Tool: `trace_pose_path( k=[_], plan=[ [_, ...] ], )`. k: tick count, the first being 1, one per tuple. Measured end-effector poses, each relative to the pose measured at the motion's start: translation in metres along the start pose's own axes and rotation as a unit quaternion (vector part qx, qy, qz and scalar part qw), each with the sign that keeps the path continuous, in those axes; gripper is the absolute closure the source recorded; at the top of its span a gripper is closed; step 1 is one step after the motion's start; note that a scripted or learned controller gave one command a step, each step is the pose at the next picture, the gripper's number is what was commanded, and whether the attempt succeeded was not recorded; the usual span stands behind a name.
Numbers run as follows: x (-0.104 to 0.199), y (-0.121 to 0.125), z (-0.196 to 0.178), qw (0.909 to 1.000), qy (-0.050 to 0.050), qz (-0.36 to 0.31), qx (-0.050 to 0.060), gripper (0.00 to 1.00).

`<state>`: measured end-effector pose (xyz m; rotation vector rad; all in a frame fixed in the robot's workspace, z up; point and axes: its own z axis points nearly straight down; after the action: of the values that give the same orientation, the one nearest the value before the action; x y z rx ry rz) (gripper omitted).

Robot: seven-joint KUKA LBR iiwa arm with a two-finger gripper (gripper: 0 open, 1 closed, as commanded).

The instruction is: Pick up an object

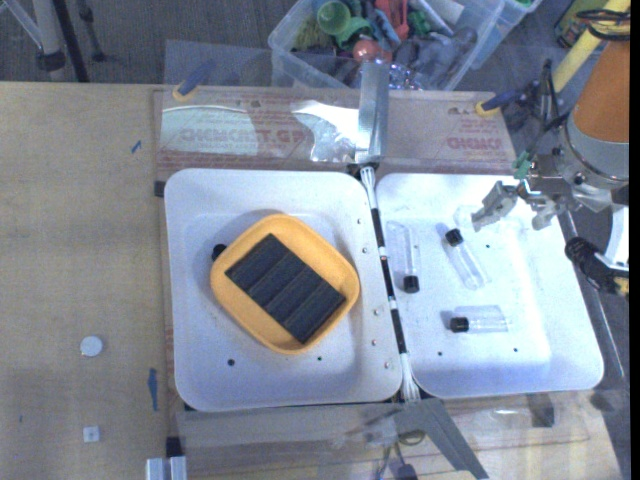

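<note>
yellow tray (240,268), black ribbed insert (285,286), white bins (190,208)

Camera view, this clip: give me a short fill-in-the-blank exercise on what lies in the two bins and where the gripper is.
1. The yellow tray lies in the ____ bin.
2. The number of clear vials with black caps in the right bin is ____.
3. The gripper hangs over the ____ bin.
4. The pads on the yellow tray are ____ in colour.

Missing words: left; three; right; black
</note>
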<state>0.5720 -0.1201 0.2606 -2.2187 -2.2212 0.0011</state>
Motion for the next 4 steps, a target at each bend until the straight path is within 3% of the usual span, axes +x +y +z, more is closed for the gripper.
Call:
trace_pose_path(
  k=[1, 2, 3, 4],
  plan=[
    [-0.010, -0.063, 0.104, 0.9886, 0.000, -0.151, 0.000, 0.00],
    [-0.027, -0.034, 0.173, 0.9846, -0.001, -0.175, -0.004, 0.00],
    [-0.027, -0.033, 0.161, 0.9847, -0.002, -0.174, -0.008, 1.00],
    [-0.027, -0.033, 0.161, 0.9846, -0.002, -0.174, -0.008, 0.00]
  ],
)
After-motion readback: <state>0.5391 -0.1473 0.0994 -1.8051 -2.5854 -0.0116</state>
